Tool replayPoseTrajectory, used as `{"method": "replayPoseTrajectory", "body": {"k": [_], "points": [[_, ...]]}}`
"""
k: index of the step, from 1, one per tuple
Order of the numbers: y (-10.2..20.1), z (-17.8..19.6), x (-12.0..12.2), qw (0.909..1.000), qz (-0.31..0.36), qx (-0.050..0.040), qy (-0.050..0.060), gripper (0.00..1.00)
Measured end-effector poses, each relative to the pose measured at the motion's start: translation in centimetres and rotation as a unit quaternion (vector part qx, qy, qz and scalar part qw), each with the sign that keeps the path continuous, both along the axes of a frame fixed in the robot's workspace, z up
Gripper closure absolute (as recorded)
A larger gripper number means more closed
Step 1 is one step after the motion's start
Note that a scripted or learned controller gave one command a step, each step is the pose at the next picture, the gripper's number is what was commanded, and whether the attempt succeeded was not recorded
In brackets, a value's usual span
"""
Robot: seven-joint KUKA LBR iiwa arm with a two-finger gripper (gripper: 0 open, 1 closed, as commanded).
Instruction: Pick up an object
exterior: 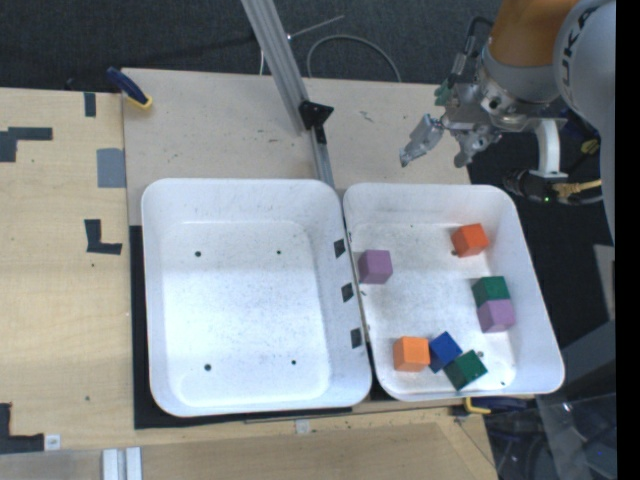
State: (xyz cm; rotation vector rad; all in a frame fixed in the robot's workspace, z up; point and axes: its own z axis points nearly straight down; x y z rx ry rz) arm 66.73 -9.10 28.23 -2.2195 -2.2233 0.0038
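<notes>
Seven blocks (375, 265) crowd right bin (432, 211).

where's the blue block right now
The small blue cube sits near the front edge of the right-hand white bin, wedged between an orange cube and a dark green cube.

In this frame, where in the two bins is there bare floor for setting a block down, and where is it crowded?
The left bin floor is bare. In the right bin, free room lies between the purple cube and orange cube. Crowded: the near corner around the blue cube.
</notes>
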Motion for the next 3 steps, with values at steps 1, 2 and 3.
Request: {"method": "replayPoseTrajectory", "body": {"k": [1, 2, 3], "points": [[4.60, -9.14, -6.67, 1.0000, 0.000, 0.0019, 0.006, 0.00], [4.34, -8.66, -6.35, 1.0000, -0.001, 0.0008, 0.000, 0.00], [4.33, -8.66, -6.35, 1.0000, -0.001, 0.0010, 0.000, 0.00]]}}
